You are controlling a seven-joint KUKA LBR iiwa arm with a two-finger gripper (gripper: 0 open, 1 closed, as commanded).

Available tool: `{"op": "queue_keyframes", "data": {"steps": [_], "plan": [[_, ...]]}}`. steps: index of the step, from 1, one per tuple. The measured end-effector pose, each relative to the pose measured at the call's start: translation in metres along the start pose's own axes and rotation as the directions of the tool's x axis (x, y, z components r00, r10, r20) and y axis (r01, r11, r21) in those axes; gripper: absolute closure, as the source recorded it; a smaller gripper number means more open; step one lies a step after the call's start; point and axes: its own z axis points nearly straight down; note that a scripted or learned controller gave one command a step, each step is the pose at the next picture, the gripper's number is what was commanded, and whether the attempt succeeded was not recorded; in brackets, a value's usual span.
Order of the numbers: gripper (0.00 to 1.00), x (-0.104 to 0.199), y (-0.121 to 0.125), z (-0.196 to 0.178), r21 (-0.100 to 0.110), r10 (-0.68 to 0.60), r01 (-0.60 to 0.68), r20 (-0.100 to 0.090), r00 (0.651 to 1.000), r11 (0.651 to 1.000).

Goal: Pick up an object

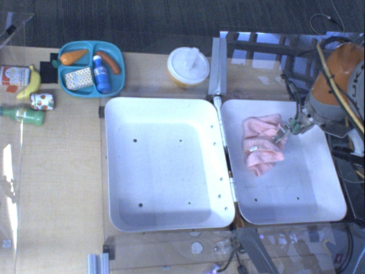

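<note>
Gripper [283, 132] is seen at the three o'clock edge of the pink cloth [261, 144], which lies in the right bin [319, 210]; whether it is closed cannot be told. A thin fold may slip free when lifted.

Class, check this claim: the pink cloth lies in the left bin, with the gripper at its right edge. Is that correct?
Not quite. The camera view shows the pink cloth lying in the right bin, not the left bin. The gripper is indeed at its right edge.
</note>
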Motion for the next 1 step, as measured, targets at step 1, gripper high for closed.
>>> {"op": "queue_keyframes", "data": {"steps": [1], "plan": [[1.0,0.0921,0.0758,-0.083,0.007,-0.111,0.111,-0.007,0.994,0.994]]}}
